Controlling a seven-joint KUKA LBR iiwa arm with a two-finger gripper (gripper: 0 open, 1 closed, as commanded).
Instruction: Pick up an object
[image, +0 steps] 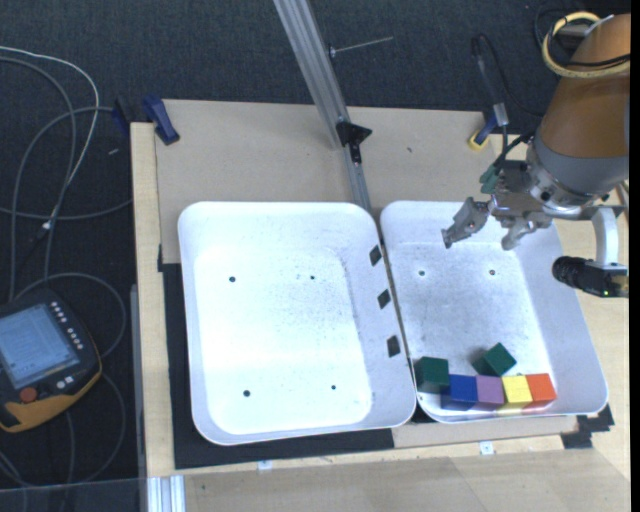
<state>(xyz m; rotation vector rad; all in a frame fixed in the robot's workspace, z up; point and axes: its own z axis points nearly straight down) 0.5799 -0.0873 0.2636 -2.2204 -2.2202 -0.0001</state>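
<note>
White bins: two shallow ones side by side on the bench (260, 130), left bin (275, 320) and right bin (480, 300), touching along their inner edges
Blocks: six little cubes, all crowded along the near edge of the right bin, toward its near right corner
Front row: blue block (462, 389), purple block (489, 390), yellow block (515, 388), orange block (540, 386), pretty much touching each other in a line
Greens: dark green block (433, 372) at the left end of the row, another green block (496, 358) sitting tilted just behind the purple one
Gripper (487, 226): over the far edge of the right bin, well apart from the blocks
Fingers: spread wide, nothing between them
Arm: comes in from the right, orange band (590, 85) above the wrist
Off the bench: pendant (40, 355) with a screen on the dark floor to the left
</note>
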